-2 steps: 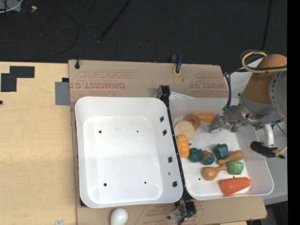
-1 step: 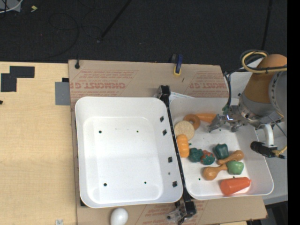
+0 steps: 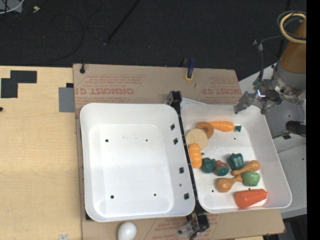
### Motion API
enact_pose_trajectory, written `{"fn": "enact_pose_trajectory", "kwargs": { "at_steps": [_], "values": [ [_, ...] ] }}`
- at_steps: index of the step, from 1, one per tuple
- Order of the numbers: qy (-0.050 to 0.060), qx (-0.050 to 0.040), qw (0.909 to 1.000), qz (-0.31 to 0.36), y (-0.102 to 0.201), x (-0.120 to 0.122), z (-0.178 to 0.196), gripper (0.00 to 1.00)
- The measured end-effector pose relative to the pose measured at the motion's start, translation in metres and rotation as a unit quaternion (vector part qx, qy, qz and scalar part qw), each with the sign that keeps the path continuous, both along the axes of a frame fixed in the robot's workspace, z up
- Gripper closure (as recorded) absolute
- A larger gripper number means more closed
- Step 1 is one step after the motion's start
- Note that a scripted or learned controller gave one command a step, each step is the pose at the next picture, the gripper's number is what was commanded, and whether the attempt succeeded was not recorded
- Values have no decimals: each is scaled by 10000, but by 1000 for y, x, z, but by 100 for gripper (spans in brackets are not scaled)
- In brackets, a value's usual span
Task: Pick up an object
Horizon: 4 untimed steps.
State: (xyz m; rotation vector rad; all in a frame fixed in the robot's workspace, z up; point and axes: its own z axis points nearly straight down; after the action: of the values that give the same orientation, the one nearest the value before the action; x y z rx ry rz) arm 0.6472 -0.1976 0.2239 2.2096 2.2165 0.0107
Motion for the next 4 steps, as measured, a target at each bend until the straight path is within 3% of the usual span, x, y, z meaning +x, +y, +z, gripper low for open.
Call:
{"fn": "enact_pose_trajectory", "kwargs": {
  "at_steps": [1,2,3,4],
  "values": [
    [122,38,9999,-28,21,-66,-61,0],
    [48,5,10000,2,-16,0,-138,0],
    [81,18,10000,26,-14,-3,-136,0],
    [69,19,10000,-13,92,-3,-136,0]
  ]
}}
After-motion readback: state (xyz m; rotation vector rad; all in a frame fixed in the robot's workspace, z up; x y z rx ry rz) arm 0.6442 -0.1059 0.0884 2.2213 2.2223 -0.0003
